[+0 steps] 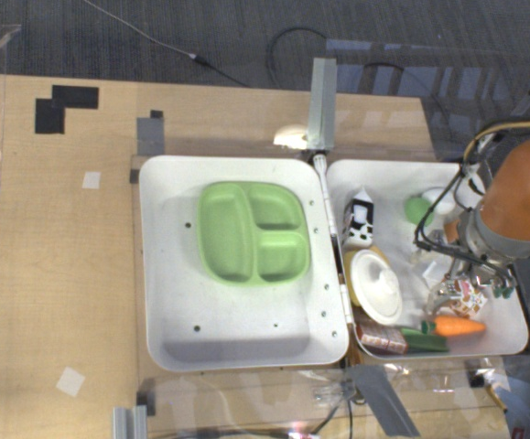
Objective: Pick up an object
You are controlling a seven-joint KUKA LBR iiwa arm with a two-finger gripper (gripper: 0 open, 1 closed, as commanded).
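Carrot [459, 326] lies near the front of the right bin [402, 174], with its green top [424, 340] pointing left. It rests just below the claw [461, 293]. The claw hangs low over the right side of that bin, over a small thing with a busy pattern. I cannot tell how wide the claw is, or if it has hold of anything. The arm [519, 199] comes in from the right, with its orange band up high.

A white bowl [375, 284] sits in the middle of the same bin. A black and white toy [360, 219] stands behind the bowl. A green thing [417, 210] is near the back. A brown thing [381, 339] lies in the front corner, beside the carrot's top.

The left bin [164, 273] has a green plate [252, 232] with three parts.
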